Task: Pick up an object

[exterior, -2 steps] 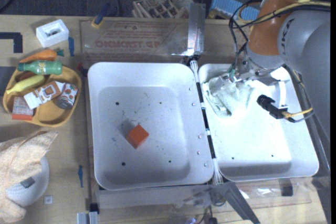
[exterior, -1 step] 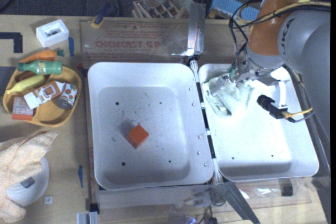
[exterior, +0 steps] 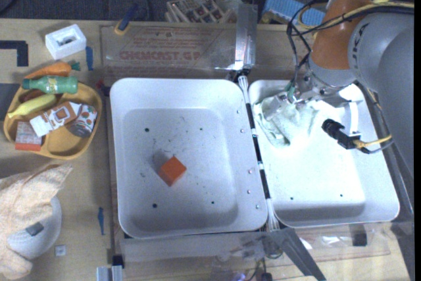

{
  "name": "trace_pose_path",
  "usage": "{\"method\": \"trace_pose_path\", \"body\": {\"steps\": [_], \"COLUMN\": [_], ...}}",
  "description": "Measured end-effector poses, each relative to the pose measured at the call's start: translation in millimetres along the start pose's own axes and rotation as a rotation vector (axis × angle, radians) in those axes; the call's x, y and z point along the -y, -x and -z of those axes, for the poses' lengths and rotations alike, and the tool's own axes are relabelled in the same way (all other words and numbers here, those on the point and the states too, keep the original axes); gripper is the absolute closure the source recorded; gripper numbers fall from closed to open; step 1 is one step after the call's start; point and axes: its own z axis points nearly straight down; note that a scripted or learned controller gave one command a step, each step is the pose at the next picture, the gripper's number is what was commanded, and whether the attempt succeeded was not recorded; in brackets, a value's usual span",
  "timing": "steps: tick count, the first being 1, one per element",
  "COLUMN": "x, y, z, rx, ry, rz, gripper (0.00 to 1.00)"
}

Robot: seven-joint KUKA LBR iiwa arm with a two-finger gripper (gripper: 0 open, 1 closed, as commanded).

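Crumpled pale plastic wrap (exterior: 281, 118), lying in the far left part of the right bin (exterior: 368, 207), looks like the thing the arm is going for, and as far as can be judged the pick is not yet made. The hand (exterior: 294, 97) sits low over the far edge of that wrap, right at it or touching it, but the glare on the white bin floor and the tangle of pale film hide the tips, so I cannot tell whether the hand is released or clenched, nor whether any of the wrap is caught in it. The wrap seems to rest on the bin floor rather than hang from anything, which suggests that lifting is what remains. Above the hand, the orange band (exterior: 339, 33) and the grey arm (exterior: 388, 56) lean in from the far right, with black cables looping around them, and a small black fitting (exterior: 334, 129) sits just to the right of the wrap. Further out, the left bin (exterior: 131, 102) holds a single orange cube (exterior: 173, 170), near its middle and well apart from the hand; it is untouched. Beyond the bins, on the worktop (exterior: 92, 161) to the left, a yellow bowl (exterior: 59, 149) of toy food and a beige cloth (exterior: 29, 194) lie out of play.
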Motion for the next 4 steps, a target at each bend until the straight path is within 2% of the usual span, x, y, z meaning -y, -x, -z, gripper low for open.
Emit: {"method": "trace_pose_path", "body": {"steps": [4], "x": [0.0], "y": [0.5], "z": [0.0], "rx": [0.0], "ry": [-0.001], "rz": [0.01], "gripper": [0.0]}}
